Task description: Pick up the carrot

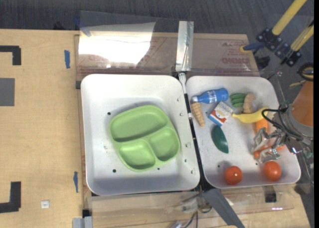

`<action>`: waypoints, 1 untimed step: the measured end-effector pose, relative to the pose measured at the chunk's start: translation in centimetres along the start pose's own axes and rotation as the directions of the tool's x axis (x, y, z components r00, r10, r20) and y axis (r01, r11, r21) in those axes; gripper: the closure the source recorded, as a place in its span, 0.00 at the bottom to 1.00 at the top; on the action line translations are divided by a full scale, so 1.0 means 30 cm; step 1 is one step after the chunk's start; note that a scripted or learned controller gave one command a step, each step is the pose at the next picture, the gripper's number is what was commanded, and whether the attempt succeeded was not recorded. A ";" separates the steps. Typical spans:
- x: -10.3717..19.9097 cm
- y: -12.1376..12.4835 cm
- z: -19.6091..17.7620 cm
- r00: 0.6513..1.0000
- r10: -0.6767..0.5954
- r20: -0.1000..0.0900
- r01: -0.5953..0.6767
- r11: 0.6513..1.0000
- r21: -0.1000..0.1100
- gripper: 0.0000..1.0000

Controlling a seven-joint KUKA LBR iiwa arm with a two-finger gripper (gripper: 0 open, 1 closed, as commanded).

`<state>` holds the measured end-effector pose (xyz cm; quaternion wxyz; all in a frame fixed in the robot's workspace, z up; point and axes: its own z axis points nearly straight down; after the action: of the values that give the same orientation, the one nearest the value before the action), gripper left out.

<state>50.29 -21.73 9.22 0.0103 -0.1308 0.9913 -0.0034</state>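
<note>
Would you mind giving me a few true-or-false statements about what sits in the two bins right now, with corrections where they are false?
1. The green divided plate lies in the left bin. True.
2. The blue bottle lies in the left bin. False: it is in the right bin, near its far edge.
3. Two red tomatoes sit near the right bin's front edge. True.
4. The gripper hangs over the green plate. False: it is over the right bin's right side, by the carrot.
5. The banana lies on the green plate. False: it is in the right bin.
</note>
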 end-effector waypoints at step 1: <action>0.002 0.004 0.007 1.000 -0.001 -0.003 0.001 1.000 -0.002 0.00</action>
<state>50.21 -21.64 9.01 0.0089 -0.1314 0.9913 -0.0024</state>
